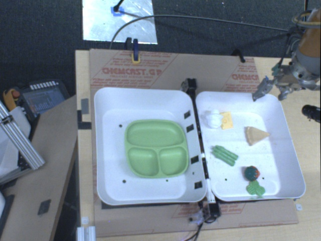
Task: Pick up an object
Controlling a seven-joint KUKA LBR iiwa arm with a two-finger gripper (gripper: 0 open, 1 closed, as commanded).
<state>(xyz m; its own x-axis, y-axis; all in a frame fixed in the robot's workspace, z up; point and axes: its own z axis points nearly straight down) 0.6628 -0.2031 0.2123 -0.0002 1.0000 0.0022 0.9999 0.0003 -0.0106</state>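
The right-hand shallow white plastic bin (pixel 286 149) is the landmark here. The two-finger gripper (pixel 271 89) hangs over this bin's far right corner, just above the rim, its two dark fingers spread apart with nothing between them. Inside the bin, near the far left corner, a small white lumpy piece (pixel 213 118) touches a flat yellow square slice (pixel 226 120). Right of centre, towards the far wall, lies a tan wedge-shaped piece (pixel 256 134), its point aimed at the right wall and its broad end towards the middle. Left of centre lies a green ridged, pod-like piece (pixel 224 155), its long axis running slantwise from the far left towards the near right. By the near wall sit a round dark red-and-green piece (pixel 251 172) and, touching it on the near side, a flat green leafy piece (pixel 256 189) almost against the near rim. Bare floor stays open along the right wall and in the middle of the bin. Left of this bin, touching its side, stands a second white bin (pixel 108 134) holding a pale green three-compartment plastic plate (pixel 155 148).
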